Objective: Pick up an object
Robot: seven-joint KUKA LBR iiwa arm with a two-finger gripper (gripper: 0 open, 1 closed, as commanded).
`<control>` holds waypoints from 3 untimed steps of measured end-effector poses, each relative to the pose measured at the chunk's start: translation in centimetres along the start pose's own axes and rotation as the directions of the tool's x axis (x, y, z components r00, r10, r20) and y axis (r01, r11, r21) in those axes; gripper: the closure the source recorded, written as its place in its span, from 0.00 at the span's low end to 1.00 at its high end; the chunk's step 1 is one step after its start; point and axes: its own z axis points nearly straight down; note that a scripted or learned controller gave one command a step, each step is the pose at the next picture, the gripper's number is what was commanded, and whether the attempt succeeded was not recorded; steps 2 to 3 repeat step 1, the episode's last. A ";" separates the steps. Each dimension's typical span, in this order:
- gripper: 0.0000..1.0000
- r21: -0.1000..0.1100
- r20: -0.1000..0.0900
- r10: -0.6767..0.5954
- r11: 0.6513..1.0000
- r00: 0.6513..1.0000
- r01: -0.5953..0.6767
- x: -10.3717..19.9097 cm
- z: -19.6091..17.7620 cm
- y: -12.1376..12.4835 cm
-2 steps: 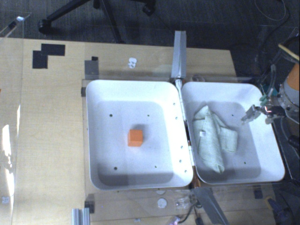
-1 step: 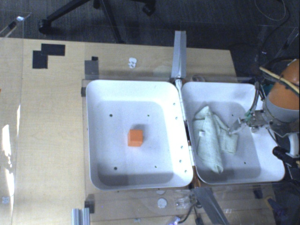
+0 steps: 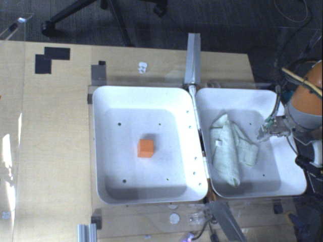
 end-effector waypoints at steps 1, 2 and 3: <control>1.00 0.008 0.001 0.202 0.979 0.979 -0.202 3.8 -11.3 5.5; 1.00 0.008 0.001 0.202 0.979 0.979 -0.202 3.8 -11.3 5.5; 1.00 0.008 0.001 0.202 0.979 0.979 -0.202 3.8 -11.3 5.5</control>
